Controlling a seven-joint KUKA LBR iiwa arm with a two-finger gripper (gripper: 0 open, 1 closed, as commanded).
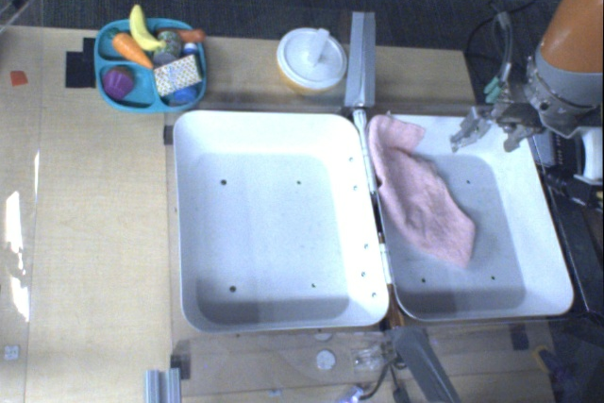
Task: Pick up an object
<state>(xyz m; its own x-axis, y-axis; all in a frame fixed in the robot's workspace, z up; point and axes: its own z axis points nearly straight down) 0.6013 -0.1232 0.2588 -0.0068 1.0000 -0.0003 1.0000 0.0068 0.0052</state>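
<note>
Draping over the bin's (pixel 528 297) wall, pink cloth (pixel 420 198).

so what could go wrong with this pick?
The pincer, open, sits over bare floor at the right bin's back edge, apart from the pink cloth, so closing here would likely grab nothing. The cloth drapes against the wall next to the left bin; a grasp may catch only a fold and slip.
</note>
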